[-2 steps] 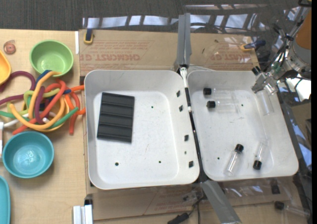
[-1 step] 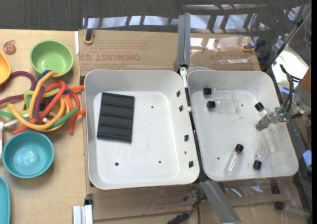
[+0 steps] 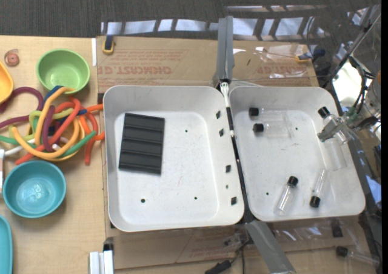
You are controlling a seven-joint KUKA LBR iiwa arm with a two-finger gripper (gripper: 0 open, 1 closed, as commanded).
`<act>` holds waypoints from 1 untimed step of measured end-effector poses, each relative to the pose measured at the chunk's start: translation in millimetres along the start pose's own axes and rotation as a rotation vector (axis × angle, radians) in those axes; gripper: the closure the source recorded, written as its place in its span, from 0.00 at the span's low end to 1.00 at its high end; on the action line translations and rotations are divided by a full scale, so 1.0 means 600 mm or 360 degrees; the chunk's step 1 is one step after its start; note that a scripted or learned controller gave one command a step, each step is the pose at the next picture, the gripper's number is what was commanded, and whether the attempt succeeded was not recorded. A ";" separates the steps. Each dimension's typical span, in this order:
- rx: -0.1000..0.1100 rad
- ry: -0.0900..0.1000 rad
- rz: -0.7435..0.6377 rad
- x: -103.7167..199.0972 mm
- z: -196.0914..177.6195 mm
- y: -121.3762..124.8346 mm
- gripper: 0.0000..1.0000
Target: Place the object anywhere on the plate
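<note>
- The black ribbed plate [image 3: 142, 143] lies flat in the left bin [image 3: 176, 212], near that bin's left wall, and nothing rests on it
- The right bin [image 3: 303, 213] holds several small clear vials with black caps, all lying on their sides
- Two vials [image 3: 267, 113] lie close together near the far left corner of the right bin, caps pointing left
- Two more vials [image 3: 286, 193] lie near the front right of the same bin, one beside the other but apart; one has its cap at the far end and the other at the near end
- A further black cap [image 3: 323, 111] shows near the right wall of the right bin
- The gripper [image 3: 332, 128] appears as a grey metal shape just beside that cap, low over the right edge of the right bin and well apart from the plate
- It is blurred against the clutter there, so one cannot tell whether it is open, closed or gripping a vial
- On the wooden table to the left stand a green bowl [image 3: 62, 71] and a blue bowl [image 3: 34, 189], with a tangle of coloured ropes [image 3: 56, 128] between them
- Brown cardboard [image 3: 151, 63] lies under both bins
</note>
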State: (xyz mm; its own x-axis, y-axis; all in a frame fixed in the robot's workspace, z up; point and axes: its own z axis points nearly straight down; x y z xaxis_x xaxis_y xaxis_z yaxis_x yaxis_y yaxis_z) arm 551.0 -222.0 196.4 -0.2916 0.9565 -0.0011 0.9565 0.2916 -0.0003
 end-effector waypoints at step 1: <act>0.0002 0.0004 -0.0266 0.059 0.069 -0.111 1.00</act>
State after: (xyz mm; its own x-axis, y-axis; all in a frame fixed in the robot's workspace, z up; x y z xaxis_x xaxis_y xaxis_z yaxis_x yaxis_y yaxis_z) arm 477.2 -207.6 155.2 -0.4468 0.8946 0.0018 0.8946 0.4469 -0.0015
